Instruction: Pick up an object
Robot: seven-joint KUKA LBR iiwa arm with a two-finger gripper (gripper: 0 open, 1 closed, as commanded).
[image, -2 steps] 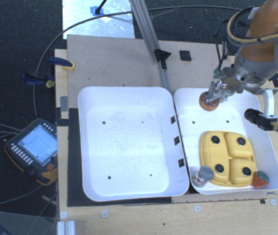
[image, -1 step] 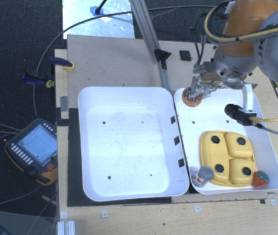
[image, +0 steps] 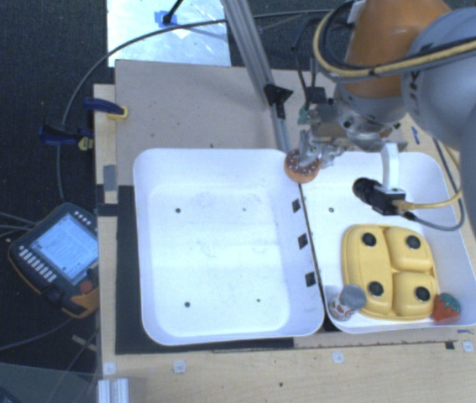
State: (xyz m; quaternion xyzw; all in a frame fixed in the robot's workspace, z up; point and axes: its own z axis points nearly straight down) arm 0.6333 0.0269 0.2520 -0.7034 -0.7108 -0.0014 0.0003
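Observation:
A small brown ring-shaped object [image: 301, 169] hangs at the far end of the divide between the two bins, between the fingertips of my gripper [image: 307, 161]. The gripper reaches down from the grey wrist at the upper right and is shut on this ring. In the right bin [image: 439, 170] lie a yellow block with four black dots [image: 389, 271], a small grey object [image: 351, 299] at the near left corner and a small red object [image: 447, 306] at the near right corner.
The left bin [image: 149, 225] sits beside the right one, on the brown board. A black fitting with a yellow cable [image: 378, 196] hangs under the wrist over the right bin. A metal pole [image: 250, 49] slants behind the bins. A teach pendant [image: 57, 254] lies off the bench, left.

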